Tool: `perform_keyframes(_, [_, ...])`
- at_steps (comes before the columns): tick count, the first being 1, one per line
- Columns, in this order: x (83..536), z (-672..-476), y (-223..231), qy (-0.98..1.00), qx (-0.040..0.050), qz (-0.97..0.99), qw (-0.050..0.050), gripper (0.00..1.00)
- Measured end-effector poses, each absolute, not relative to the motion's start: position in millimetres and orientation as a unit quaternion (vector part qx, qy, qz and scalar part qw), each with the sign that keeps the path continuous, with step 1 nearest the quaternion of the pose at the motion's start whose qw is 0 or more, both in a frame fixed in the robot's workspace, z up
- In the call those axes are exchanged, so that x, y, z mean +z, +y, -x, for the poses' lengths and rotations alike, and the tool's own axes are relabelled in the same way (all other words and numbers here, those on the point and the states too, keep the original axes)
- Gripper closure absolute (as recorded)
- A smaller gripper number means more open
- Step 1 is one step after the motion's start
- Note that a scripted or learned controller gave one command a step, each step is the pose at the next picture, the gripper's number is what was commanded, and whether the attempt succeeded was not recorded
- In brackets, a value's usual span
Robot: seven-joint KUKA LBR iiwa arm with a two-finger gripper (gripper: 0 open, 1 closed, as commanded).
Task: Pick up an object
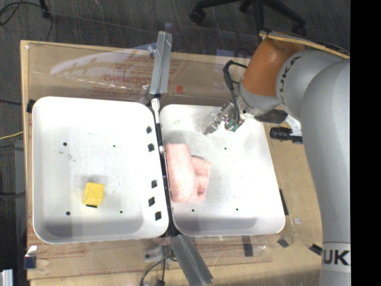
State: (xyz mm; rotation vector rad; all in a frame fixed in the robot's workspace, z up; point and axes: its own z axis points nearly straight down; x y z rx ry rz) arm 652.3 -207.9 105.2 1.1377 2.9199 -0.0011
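Note:
A pink, soft, folded cloth-like object (186, 173) lies in the right bin (256, 177), against its left wall. A small yellow block (93, 193) rests in the left bin (71, 130), toward its front left. My gripper (219, 124) hangs over the back part of the right bin, up and to the right of the pink object and apart from it. Nothing shows between its fingers.
A metal divider bar (159, 70) runs between the two bins at the back. The grey arm with its orange band (265, 70) fills the right side of the view. An office chair base (250, 5) stands on the floor behind the bench.

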Motion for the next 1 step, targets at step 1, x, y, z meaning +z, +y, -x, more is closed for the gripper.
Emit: perform_keyframes(1, [102.4, -648.1, -206.6, 0.932, -0.0007, -0.363, -0.008, 0.00])
